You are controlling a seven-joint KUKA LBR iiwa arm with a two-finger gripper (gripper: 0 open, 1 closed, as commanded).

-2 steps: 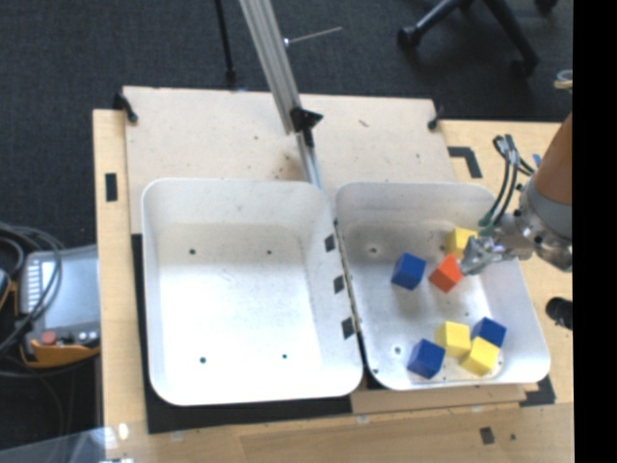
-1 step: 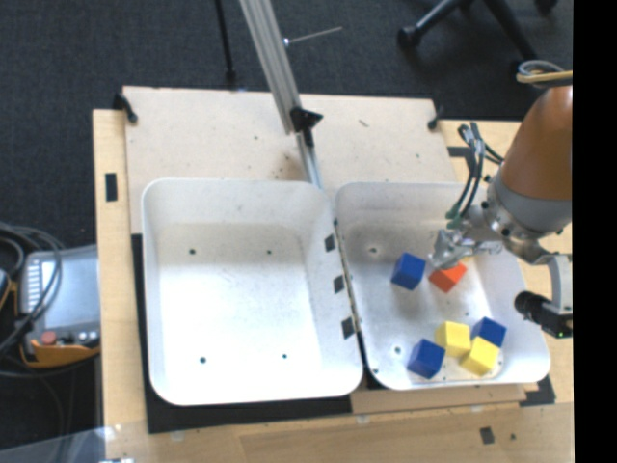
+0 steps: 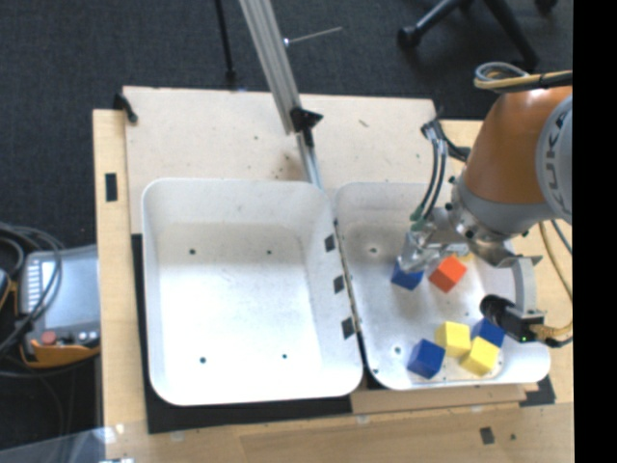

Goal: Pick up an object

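Six blocks [image 3: 453,340] are lying in the right bin [image 3: 371,355], which is sitting at the left bin's [image 3: 164,374] three o'clock.

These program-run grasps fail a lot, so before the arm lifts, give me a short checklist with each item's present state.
1. Hand is down in the right bin: ok.
2. A cube lies at the hand: ok, the blue cube sits right at its tip.
3. Blue cube is between the fingers: cannot tell, the wrist hides the grip.
4. Neighbours stay out of the grasp: not ok, the orange cube lies close beside the blue one.
5. Other cubes are away from the hand: ok, the yellow cubes and the other blue cubes lie near the bin's front edge.
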